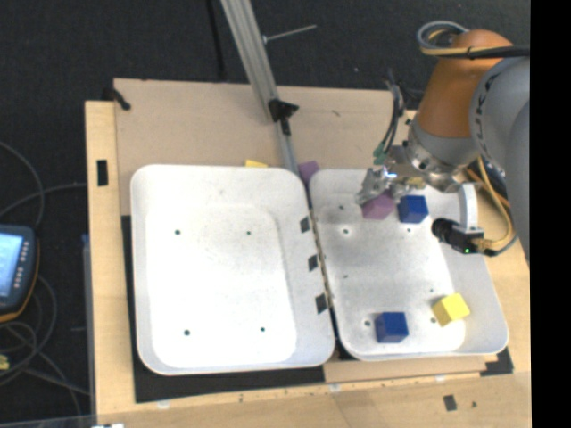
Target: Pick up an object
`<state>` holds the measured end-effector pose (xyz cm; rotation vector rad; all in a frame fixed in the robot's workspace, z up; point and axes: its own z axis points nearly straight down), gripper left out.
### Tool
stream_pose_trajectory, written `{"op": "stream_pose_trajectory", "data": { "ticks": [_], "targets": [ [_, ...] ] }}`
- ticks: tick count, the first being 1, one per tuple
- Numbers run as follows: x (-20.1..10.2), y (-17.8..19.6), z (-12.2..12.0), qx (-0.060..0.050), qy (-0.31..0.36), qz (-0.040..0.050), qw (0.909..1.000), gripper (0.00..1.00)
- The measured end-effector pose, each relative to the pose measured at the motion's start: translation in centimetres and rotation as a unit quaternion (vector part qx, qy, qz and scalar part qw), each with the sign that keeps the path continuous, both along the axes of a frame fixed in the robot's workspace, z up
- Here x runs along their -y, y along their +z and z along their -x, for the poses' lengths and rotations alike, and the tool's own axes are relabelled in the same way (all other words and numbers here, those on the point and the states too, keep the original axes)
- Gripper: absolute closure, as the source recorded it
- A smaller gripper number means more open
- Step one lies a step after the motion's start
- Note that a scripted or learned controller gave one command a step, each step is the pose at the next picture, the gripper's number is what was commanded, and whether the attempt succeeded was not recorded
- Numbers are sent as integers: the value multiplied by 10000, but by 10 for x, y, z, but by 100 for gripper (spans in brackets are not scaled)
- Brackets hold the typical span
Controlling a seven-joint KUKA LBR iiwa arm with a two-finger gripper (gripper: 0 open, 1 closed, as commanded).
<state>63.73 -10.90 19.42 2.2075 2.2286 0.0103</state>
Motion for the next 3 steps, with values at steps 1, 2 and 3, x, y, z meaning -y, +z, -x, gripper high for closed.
{"op": "stream_pose_trajectory", "data": {
  "ticks": [1, 2, 3],
  "targets": [
    [-79, 91, -14, 11, 3, -1, 10000, 100],
    [-132, -3, -43, -69, -17, 8, 10000, 100],
    [-132, 2, 20, -56, -55, 15, 10000, 100]
  ]
}}
